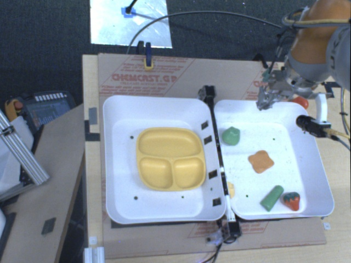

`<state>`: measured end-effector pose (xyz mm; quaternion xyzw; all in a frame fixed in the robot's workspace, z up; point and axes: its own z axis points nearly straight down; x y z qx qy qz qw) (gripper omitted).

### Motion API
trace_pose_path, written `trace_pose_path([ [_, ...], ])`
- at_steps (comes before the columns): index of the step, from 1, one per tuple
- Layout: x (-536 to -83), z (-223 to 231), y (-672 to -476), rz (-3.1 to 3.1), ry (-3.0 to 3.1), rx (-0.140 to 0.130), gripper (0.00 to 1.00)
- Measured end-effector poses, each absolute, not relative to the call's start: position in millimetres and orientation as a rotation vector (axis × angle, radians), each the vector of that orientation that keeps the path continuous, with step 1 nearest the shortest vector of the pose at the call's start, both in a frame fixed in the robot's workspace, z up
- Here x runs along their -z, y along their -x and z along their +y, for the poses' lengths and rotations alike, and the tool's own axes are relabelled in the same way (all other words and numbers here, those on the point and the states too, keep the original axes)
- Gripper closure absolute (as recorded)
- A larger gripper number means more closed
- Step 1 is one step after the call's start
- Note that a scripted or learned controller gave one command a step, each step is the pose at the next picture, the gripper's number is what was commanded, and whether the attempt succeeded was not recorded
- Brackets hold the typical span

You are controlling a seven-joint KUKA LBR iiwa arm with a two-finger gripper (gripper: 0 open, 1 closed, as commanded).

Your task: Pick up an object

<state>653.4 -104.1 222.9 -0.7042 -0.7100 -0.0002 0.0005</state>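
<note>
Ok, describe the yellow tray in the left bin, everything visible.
The yellow tray is a glossy, plastic-looking divided plate with rounded corners: one long compartment across the far side and two smaller ones nearer the camera. It lies flat, right side up, about mid-floor in the left bin, nothing in its compartments, touching only the bin floor.

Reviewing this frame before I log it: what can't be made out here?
- Gripper, camera view: small and dark at the right bin's far rim; open or shut cannot be told.
- Red-orange object at that far rim: mostly hidden behind the arm's wrist, so its identity is unclear.
- Small yellowish thing by the divider between the bins: too small and partly hidden to identify.
- Arm: cut off by the top and right edges.
</note>
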Motion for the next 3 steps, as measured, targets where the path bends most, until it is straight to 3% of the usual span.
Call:
trace_pose_path([
  [1, -213, -57, -631.1, -2.229, 2.212, 0.000, 1.00],
  [3, -215, 47, -563.6, -2.230, 2.209, 0.000, 1.00],
])
